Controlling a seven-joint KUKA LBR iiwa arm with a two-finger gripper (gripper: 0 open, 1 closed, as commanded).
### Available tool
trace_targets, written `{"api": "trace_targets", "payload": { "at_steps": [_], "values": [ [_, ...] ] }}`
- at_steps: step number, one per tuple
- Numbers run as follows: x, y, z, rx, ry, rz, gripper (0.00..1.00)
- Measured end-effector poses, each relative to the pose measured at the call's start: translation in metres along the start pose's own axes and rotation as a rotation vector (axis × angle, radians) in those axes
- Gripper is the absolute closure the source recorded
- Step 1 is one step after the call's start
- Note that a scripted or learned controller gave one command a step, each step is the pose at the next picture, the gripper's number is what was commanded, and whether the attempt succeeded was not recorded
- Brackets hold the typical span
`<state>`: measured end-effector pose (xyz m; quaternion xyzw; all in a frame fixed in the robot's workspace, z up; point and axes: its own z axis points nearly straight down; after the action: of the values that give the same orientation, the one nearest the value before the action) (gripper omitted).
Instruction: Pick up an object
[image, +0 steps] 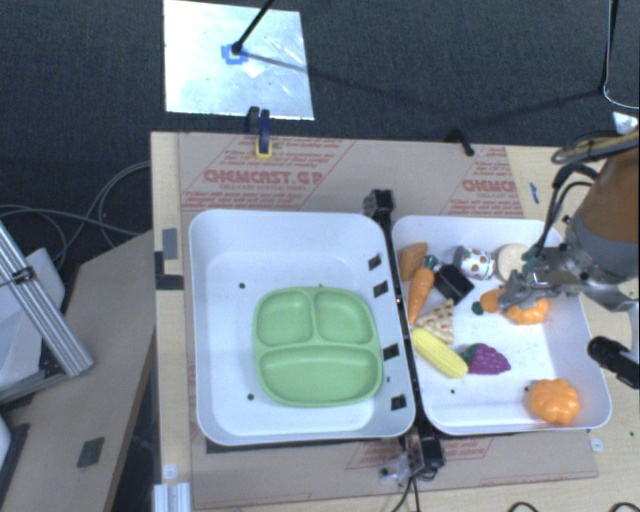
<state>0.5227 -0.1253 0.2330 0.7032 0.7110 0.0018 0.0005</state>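
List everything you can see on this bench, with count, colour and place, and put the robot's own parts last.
bins: two, white, side by side on the bench
divided plate: one, light green, middle of the left bin
carrot: one, orange with green top, left part of the right bin
corn cob: one, yellow, right bin, near the divider
grapes: one bunch, purple, right bin, beside the corn
pumpkin-like toy: one, orange, near right corner of the right bin
orange toy: one, orange, right bin, directly under the claw
clamp: one, blue and yellow, far edge of the bench
arm: one, grey with orange band, from the right
claw: one, grey, low over the right bin
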Motion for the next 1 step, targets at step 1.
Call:
{"api": "trace_targets", "payload": {
  "at_steps": [1],
  "values": [
    [0.0576, 0.0067, 0.0134, 0.002, 0.001, 0.001, 1.00]
  ]
}}
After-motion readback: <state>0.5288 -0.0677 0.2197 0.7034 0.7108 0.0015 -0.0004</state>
